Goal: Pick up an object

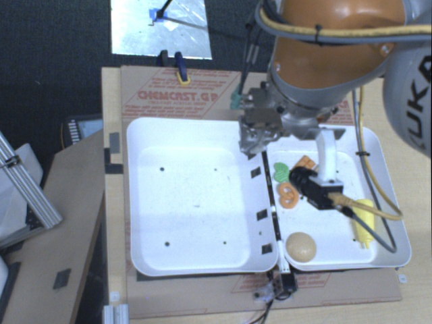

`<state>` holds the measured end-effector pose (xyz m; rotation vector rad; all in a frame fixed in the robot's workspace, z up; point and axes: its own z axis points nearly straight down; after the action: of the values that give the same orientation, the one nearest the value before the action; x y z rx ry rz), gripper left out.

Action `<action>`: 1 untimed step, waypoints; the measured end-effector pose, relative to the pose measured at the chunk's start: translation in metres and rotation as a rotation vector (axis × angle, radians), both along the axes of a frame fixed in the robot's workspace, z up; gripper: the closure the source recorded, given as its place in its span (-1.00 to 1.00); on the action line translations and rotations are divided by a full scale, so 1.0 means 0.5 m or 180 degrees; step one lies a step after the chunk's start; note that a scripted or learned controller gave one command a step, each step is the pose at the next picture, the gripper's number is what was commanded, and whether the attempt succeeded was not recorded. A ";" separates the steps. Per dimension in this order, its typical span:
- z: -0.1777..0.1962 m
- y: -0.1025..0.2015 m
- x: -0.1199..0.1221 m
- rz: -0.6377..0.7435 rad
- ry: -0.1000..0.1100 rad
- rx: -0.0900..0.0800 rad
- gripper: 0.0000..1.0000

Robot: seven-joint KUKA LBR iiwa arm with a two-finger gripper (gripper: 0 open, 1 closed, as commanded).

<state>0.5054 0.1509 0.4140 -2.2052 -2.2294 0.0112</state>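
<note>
Camera view showed you the gripper just beside the pretzel, toward the bins' divider, its finger state impossible to tell.

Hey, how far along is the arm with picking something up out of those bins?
Nothing looks picked yet. The tan ball, orange pretzel, green piece and yellow banana-like toy all lie in the right bin. In hand: the end effector sits at the far end of the divider between the bins, with no object visible in it. Left: reaching an object, gripping and lifting it.
</note>
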 end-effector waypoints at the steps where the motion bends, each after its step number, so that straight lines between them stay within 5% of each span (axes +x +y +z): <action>1: 0.070 -0.263 -0.038 -0.0072 -0.0052 -0.0004 1.00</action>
<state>0.4864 0.0195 0.4491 -2.2392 -2.2128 -0.0056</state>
